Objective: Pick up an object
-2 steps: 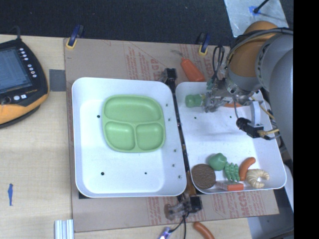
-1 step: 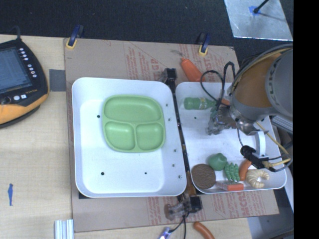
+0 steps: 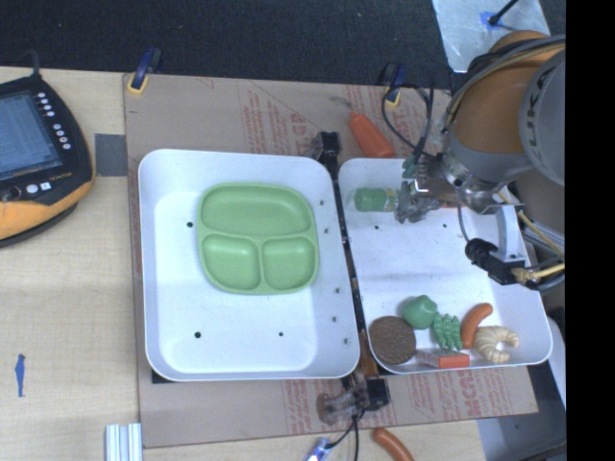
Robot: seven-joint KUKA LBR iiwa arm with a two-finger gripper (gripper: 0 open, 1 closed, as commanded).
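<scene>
grey and orange, the arm reaches into the right white bin (image 3: 538, 305), its gripper (image 3: 413, 200) low at the far end just beside a small pale green cylinder (image 3: 371, 200); whether the jaws are apart or together cannot be told. a brown disc (image 3: 392, 339), green pieces (image 3: 432, 320), an orange sausage (image 3: 475, 323) and a beige pastry (image 3: 497, 342) cluster at the near end. a green divided plate (image 3: 258, 236) lies in the left white bin (image 3: 173, 334).

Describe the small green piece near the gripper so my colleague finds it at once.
Look in the right bin, at its far left corner. The pale green piece lies alone just left of the gripper. The other toys cluster at the bin's near edge.
</scene>
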